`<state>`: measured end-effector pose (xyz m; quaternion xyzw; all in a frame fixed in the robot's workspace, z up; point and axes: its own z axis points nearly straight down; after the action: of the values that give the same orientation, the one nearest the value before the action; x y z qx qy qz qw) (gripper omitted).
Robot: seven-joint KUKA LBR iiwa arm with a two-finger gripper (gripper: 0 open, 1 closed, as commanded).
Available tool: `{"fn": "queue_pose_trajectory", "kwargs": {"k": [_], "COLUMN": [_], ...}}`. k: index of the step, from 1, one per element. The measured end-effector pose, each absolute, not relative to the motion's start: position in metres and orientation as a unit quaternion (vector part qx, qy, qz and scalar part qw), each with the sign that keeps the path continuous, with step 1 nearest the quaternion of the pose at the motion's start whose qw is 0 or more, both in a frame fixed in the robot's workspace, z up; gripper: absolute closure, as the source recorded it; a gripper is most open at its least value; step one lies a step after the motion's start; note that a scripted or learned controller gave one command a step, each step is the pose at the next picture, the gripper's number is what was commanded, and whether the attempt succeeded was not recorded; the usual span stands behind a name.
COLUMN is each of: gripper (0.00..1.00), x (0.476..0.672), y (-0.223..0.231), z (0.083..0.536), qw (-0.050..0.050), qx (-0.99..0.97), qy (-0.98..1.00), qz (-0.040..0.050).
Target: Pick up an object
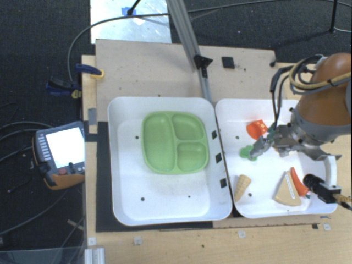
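Open floor around green plate [176,142], seemingly.

Grey KUKA arm [319,126] with a rounded orange band [333,87] above the wrist, right of the right-hand white bin [231,114]. Black and pale cables [300,73] looped beside the band. Grey metal gripper [258,150] at the tip, over that bin. Black block [319,188] with a white bracket below the wrist.

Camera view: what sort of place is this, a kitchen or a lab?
Most likely a robotics lab bench. A robot arm reaches over two white bins holding a green plate and toy food, with a control handset and loose cables alongside.
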<state>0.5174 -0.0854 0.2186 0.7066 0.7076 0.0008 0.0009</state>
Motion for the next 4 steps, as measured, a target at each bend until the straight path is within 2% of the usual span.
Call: {"fn": "queue_pose_trajectory", "kwargs": {"k": [2, 3, 4], "gripper": [0.0, 1.0, 1.0], "x": [0.513, 0.513, 0.517], "y": [-0.086, -0.086, -0.095], "z": [0.121, 0.13, 0.186], "qw": [0.001, 0.0, 0.001], "qx": [0.707, 0.707, 0.706], "qy": [0.707, 0.708, 0.708], "qz": [0.0009, 0.0007, 0.0007]}}
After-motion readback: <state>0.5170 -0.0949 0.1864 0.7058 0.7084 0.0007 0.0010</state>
